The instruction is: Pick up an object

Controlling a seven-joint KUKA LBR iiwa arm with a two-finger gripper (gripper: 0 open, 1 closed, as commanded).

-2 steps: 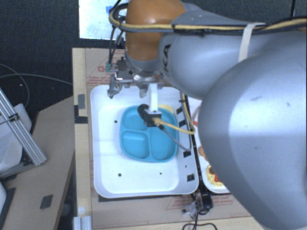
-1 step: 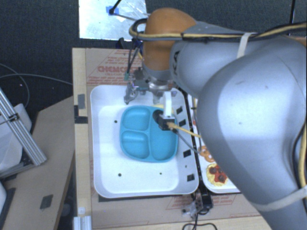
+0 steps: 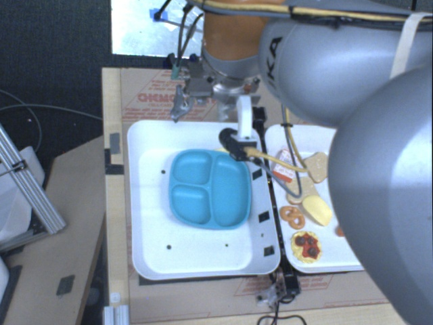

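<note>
two shallow white bins are seen side by side on a sheet of brown cardboard printed with red lettering (image 3: 145, 97), which is laid over a pale wood-coloured bench (image 3: 74, 202). around the bench a dark blue-grey floor (image 3: 47, 59) is seen, crossed at the left by thin black cables (image 3: 27, 110), and a silver aluminium frame rail (image 3: 30, 191) is propped at a slant near the left edge. a bright, washed-out rectangular panel (image 3: 139, 19) is seen beyond the far side of the bench. the grey arm with its orange band (image 3: 325, 66) is reached in from the right and covers much of the right bin (image 3: 311, 137). the metal two-finger gripper (image 3: 181, 103) is seen above the far rim of the left bin (image 3: 145, 202), near its far left corner, over the edge of the cardboard; whether it is spread or closed cannot be told, and nothing is seen held in it. a light blue plastic plate with three compartments (image 3: 210, 188) is laid flat in the middle of the left bin, apart from the gripper. in the right bin a pale yellow oval piece (image 3: 316, 210), a tan rounded piece (image 3: 316, 166), small brown rings (image 3: 293, 217) and a round yellow piece topped with red (image 3: 308, 246) are gathered near the left wall.
</note>
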